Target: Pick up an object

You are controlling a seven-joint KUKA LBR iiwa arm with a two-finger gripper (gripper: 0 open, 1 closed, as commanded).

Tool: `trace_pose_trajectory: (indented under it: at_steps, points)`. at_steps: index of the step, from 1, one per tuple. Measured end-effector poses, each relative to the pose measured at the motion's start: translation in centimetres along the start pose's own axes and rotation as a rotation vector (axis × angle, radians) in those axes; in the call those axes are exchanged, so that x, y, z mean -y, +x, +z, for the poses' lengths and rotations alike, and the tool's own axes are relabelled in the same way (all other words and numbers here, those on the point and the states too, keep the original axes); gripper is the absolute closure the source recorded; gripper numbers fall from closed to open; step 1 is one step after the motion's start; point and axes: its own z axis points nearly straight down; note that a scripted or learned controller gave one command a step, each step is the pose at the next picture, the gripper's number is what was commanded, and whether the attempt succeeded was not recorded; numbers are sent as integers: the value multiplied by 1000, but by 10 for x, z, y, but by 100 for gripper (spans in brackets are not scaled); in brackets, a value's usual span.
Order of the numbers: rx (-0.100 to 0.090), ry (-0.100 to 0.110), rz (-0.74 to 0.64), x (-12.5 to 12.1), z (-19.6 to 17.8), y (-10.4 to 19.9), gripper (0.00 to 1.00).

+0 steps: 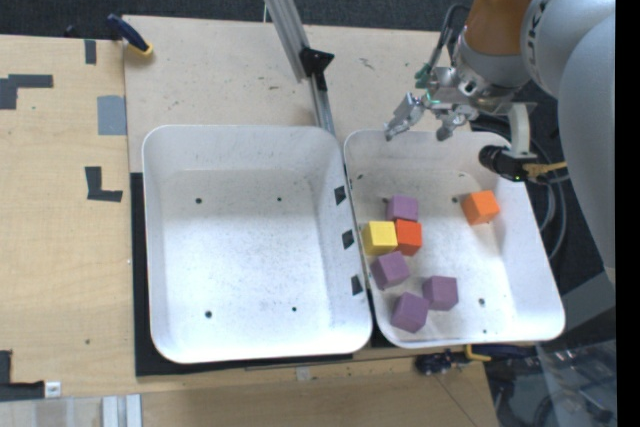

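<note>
1. Jaws: standing spread apart, gripping nothing; the gripper (424, 118) is hanging above the far rim of the right bin (520, 300).
2. Cubes lying in the right bin: a yellow cube (380, 236) touching a red-orange cube (408, 234); a purple cube (404, 208) just behind them; three more purple cubes (411, 312) toward the near side.
3. An orange cube (480, 206) is sitting apart, near the right wall.
4. The left bin (160, 215) is sitting beside it.
5. Progress: nothing is being lifted; choosing a cube, descending, closing and raising are all remaining. The lone orange cube is looking easiest to reach.
</note>
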Motion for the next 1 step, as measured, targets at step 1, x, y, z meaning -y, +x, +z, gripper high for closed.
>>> trace_pose_trajectory:
  at_steps: [1]
  points:
    - [0, 6, 1, 1, 65, 0, 0]
